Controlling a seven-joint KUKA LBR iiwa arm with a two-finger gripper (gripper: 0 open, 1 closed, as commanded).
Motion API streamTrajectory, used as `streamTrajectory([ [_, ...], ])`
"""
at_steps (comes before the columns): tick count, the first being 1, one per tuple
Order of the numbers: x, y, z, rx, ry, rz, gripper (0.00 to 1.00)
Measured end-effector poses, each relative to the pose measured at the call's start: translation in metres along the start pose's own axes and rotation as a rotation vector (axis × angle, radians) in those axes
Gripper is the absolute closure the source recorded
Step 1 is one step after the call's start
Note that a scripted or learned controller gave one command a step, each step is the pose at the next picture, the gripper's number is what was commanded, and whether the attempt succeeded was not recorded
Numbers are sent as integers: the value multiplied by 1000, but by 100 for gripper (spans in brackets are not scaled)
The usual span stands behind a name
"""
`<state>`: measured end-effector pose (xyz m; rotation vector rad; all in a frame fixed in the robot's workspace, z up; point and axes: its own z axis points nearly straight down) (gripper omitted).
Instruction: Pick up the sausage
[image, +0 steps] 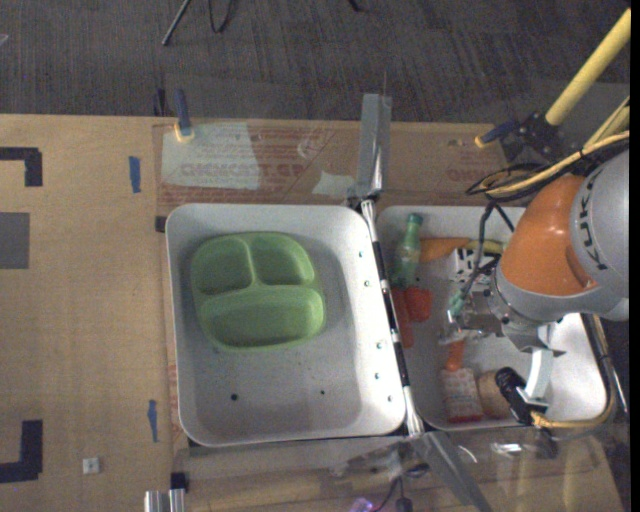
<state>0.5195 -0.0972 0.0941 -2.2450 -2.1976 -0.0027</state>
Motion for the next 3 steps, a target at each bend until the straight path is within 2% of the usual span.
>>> streamTrajectory([
  [1, -10, 2, -51, 6, -1, -6, 100],
  [2, 60, 43, -158, 4, -2, 19, 100],
  [3, 37, 19, -139, 9, -2, 2, 100],
])
